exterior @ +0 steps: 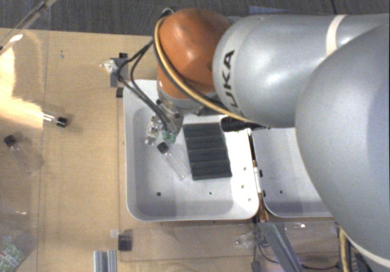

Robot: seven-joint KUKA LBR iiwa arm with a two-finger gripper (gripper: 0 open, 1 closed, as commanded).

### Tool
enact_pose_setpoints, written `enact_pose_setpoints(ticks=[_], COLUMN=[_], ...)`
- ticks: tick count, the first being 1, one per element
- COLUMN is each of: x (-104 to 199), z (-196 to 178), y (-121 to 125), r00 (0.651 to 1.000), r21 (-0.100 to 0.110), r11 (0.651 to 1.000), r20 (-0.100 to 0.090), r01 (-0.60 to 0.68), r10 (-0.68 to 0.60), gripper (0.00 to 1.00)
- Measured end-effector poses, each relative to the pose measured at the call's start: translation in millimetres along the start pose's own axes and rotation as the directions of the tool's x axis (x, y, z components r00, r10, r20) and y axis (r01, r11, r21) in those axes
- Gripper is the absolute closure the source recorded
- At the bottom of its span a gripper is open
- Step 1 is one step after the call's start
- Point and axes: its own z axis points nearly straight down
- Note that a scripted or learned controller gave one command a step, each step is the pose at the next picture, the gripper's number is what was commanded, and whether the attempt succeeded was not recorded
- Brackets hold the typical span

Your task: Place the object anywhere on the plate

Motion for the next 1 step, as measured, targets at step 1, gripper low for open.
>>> enact_pose_setpoints(ticks=[1], x=[-75.7], z=[46.9], y=[19.8], r00=[0.943], r21=[0.001], r11=[0.943], r20=[-0.002], r01=[0.333], r10=[-0.333], gripper=[1.00])
